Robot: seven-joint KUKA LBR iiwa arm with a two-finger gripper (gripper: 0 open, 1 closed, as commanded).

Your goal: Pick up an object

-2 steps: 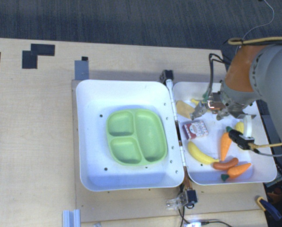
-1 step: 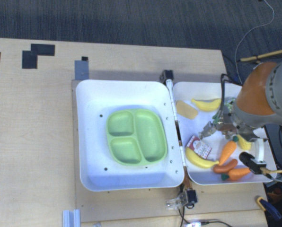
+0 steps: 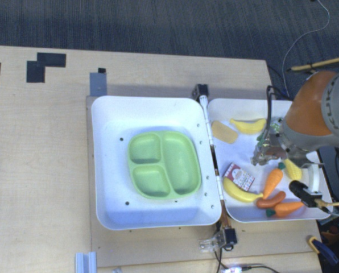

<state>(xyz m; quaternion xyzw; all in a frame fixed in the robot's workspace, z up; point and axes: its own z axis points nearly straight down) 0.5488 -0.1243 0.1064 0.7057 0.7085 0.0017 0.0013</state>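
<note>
Sitting in the left bin: a green divided tray. Lying in the right bin, at six o'clock of the gripper: bananas, a red-and-white carton, carrots. Hovering over the toys, jaws impossible to read.

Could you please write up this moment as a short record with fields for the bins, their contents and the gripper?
left bin: holds a green divided plate
right bin: holds two bananas, a tan block, a small red-and-white carton, carrots
gripper: low over the right bin, between the bananas
gripper fingers: cannot tell
arm: reaches in from the right
</note>
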